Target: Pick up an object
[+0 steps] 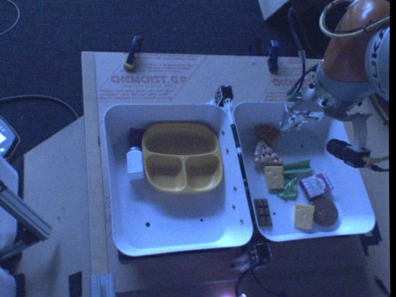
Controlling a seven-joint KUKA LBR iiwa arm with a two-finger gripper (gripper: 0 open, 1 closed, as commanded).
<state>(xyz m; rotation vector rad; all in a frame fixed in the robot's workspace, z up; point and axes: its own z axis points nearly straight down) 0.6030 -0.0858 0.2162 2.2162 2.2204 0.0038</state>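
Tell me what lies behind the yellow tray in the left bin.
A dark object shows at the yellow tray's far left corner, above a white bottle; the tray hides most of it.

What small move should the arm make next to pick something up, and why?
Probably lower the gripper slightly toward the round brown cookie. The gripper sits at the far end of the right bin, just beside that cookie, closer to it than to the other food pieces.

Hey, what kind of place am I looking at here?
Probably a robotics lab test bench, not a kitchen: two white bins clamped to a board, toy food such as a cheese slice in the right bin, a yellow divided plate in the left, and a robot hand overhead.
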